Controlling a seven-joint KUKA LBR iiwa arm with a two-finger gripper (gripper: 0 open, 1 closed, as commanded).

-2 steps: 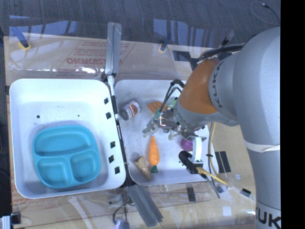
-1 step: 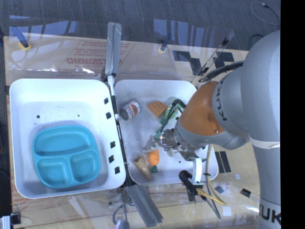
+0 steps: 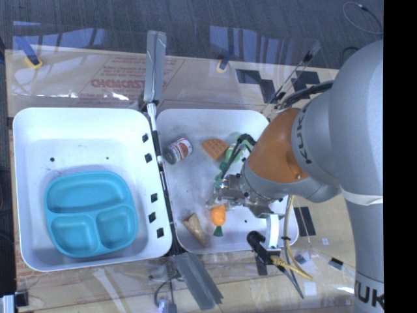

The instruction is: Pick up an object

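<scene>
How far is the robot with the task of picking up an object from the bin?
Done: the grey arm has reached into the right white bin, and its gripper sits low, just above the small orange carrot-shaped toy. In hand: nothing visibly; the wrist hides the jaws. Left: grasp and lift. The small can, the orange wedge and the tan cone-shaped piece lie untouched.

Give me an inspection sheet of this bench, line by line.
Surface: two white bins side by side, left bin and right bin, on a bench.
Job's things: in the right bin, a small can on its side, an orange wedge, a toy carrot, a tan piece.
Clutter: blue divided tray in the left bin.
Grippers: gripper low over the right bin by the carrot; jaws hidden.
Cables: black cables behind the arm.
Surroundings: dark carpet.
</scene>
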